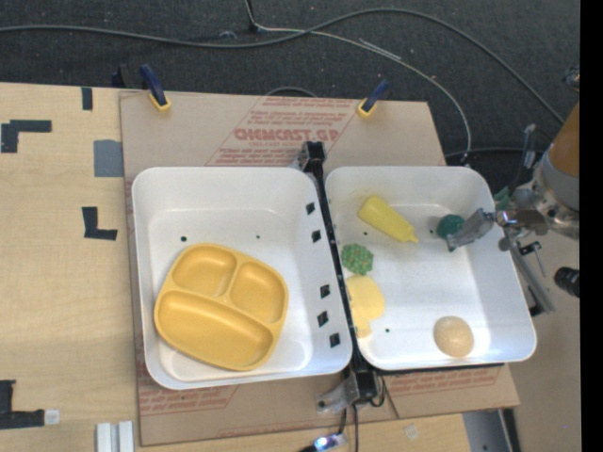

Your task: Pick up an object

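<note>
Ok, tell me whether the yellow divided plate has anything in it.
Empty. The yellow divided plate lies flat in the left bin, and all three of its compartments show bare yellow surface.

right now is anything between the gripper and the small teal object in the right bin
Nothing visible does. The gripper sits at the right white bin's upper right, right beside the small teal object. The yellow cone-shaped piece lies to that object's left, on the far side from the gripper.

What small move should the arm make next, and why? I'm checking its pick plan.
Probably ease the gripper left and down onto the teal object: it lies right beside the tip in the right bin, closer than the yellow piece.
</note>
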Tool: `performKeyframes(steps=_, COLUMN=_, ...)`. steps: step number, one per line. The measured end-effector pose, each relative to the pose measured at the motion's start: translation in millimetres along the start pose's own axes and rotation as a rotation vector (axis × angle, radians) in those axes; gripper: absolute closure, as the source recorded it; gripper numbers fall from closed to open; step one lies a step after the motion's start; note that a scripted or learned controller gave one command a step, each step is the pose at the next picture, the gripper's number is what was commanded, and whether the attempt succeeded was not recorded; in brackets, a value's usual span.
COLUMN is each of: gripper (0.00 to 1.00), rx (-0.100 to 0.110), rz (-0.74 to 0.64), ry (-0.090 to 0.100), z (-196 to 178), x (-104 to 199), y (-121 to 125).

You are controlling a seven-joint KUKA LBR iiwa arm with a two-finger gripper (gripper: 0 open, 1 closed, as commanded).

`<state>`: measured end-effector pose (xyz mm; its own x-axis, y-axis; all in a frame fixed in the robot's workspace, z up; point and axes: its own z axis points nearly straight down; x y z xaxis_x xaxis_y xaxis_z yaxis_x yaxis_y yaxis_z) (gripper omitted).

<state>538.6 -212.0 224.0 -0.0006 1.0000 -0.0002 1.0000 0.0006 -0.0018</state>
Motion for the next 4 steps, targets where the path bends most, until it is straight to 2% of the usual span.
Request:
performKeyframes(steps=1, gripper=0.00, rx=0.004, rz=-0.001, ry=0.000, z=53.8, x=-1.1, y=9.5)
performKeyframes(steps=2, gripper=0.00, rx=0.005, rz=0.000, ry=0.001, z=104.7, x=-6.2, y=0.4)
performKeyframes(steps=3, gripper=0.00, rx=-0.001, rz=-0.001, ry=-0.002, z=140.5, x=-5.8, y=0.8)
performKeyframes(steps=4, gripper=1.00, rx=-0.006, rz=0.000, ry=-0.005, z=127.5, x=-6.7, y=1.9)
